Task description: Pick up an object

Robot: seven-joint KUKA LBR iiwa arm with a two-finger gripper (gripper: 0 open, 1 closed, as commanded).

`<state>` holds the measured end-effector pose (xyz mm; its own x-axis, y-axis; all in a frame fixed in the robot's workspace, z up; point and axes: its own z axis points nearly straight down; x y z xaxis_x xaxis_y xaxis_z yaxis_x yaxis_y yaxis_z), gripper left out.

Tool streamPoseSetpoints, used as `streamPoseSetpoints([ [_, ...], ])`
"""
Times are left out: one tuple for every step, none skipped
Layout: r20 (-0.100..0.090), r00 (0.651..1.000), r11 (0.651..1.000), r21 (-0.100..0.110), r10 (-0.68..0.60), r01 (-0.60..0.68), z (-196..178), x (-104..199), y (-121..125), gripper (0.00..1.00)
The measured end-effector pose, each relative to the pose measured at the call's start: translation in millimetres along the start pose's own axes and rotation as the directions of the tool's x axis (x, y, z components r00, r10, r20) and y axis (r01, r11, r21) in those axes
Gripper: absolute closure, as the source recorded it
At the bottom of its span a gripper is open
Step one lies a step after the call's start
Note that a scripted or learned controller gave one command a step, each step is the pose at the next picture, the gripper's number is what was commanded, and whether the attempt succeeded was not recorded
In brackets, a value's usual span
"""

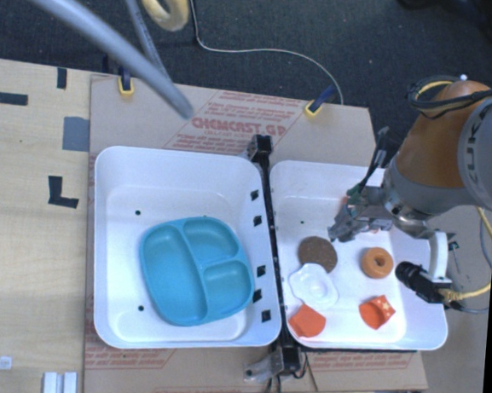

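The right bin (307, 184) holds a brown round disc (318, 252), a glazed doughnut (377, 263), a white crumpled piece (313, 285), an orange-red block (307, 322) and a small red object (378, 312). My gripper (351, 224) hangs low over this bin, just up and right of the brown disc and left of the doughnut. Nothing shows between its fingers.
The left bin (119, 180) holds a blue divided plate (196, 269). A black divider (265, 227) runs between the bins. The grey and orange arm (442, 157) covers the right bin's far right corner. A grey pole (98, 29) crosses the upper left.
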<state>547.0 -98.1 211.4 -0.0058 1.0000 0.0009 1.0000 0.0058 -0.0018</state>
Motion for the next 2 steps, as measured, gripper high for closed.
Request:
streamPoseSetpoints([
  [0.000,1.000,1.000,-0.001,-0.002,0.002,-3.6,53.2,15.7,1.00],
  [0.000,1.000,1.000,-0.001,-0.001,0.001,-13.3,112.8,16.7,1.00],
])
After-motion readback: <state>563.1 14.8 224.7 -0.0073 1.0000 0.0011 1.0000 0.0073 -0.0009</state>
